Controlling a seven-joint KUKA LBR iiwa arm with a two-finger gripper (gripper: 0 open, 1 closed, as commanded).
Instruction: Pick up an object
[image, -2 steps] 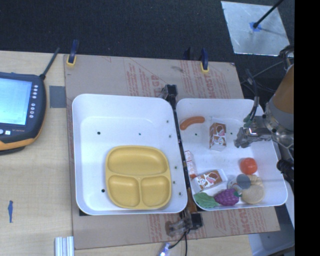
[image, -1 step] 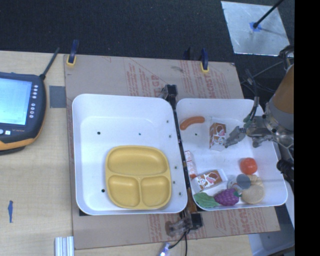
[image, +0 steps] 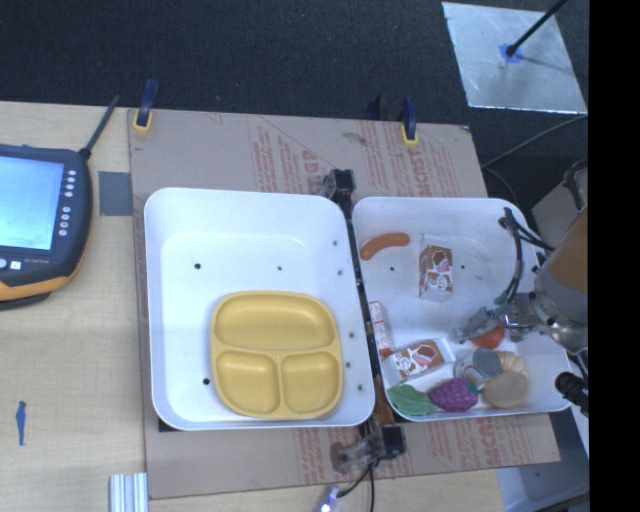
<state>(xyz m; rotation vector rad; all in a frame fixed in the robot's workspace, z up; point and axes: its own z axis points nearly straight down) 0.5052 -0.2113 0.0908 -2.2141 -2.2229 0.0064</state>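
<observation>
Arm reaching into the right bin (image: 400, 212) from the right, its tool (image: 480, 328) low over a cluster of small things

The tool sits at the near right part of that bin, just beside a red piece (image: 489, 337); whether its tips are apart or together cannot be told, and nothing is seen clamped. Near it lie a purple grape bunch (image: 454, 394), a green leaf (image: 410, 401), a tan round item (image: 505, 388) and a small printed packet (image: 420, 358). Farther back are an orange sausage (image: 384, 244) and another carton (image: 436, 271). The left bin (image: 180, 230) holds a yellow divided plate (image: 277, 353); a tablet-like controller (image: 35, 222) rests on the bench (image: 60, 400)
</observation>
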